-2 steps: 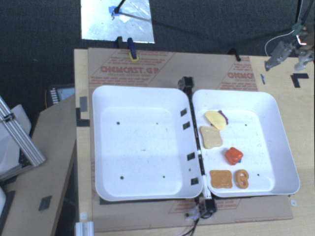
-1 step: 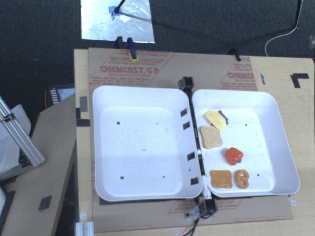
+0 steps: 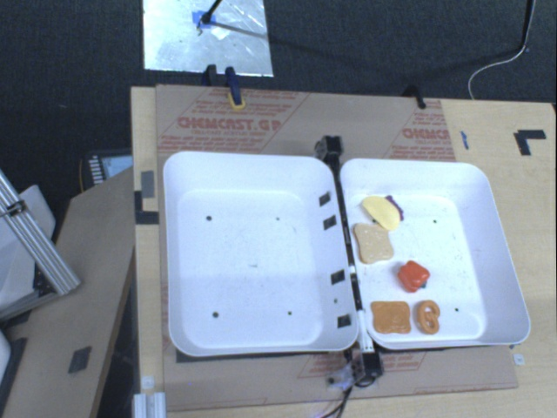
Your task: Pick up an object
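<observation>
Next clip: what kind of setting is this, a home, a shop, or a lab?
Most likely a robotics lab bench. Two shallow white bins, the left bin and right bin, sit clipped together on a board, toy food such as a red pepper lies inside, and cables trail across the floor.

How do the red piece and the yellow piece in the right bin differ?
The red piece is small and chunky; the yellow piece is larger, flat and oval. The red piece lies apart from the others near the bin's middle; the yellow piece lies farther back, partly over something purple. Both lie in the right bin.
</observation>
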`<state>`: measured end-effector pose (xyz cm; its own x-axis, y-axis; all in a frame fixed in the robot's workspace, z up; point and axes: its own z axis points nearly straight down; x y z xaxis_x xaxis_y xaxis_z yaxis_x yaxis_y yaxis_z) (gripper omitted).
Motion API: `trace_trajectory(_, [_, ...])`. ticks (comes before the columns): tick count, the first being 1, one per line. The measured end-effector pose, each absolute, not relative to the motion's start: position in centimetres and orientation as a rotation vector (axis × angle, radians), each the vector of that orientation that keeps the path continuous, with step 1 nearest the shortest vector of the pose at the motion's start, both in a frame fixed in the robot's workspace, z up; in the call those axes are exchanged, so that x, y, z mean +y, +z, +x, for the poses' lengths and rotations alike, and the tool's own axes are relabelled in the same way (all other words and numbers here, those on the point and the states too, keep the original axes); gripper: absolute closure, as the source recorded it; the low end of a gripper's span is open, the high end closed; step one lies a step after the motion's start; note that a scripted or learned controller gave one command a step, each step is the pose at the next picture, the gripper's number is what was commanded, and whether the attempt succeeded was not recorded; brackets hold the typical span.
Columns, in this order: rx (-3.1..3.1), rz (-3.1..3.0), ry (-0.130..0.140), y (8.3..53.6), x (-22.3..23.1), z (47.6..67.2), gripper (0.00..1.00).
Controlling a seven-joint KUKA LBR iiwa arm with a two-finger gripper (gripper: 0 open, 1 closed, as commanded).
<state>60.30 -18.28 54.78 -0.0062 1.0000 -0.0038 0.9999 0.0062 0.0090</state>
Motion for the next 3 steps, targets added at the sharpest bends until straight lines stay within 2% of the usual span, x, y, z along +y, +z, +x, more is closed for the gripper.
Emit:
trace_trajectory(1, [2.240, 2.214, -0.003, 45.3, -10.4, 60.2, 1.00])
trace_trajectory(2, [2.209, 2.217, 0.010, 54.2, -14.2, 51.6, 1.00])
trace_trajectory(3, [2.240, 2.217, -0.009, 39.7, -7.5, 56.4, 1.00])
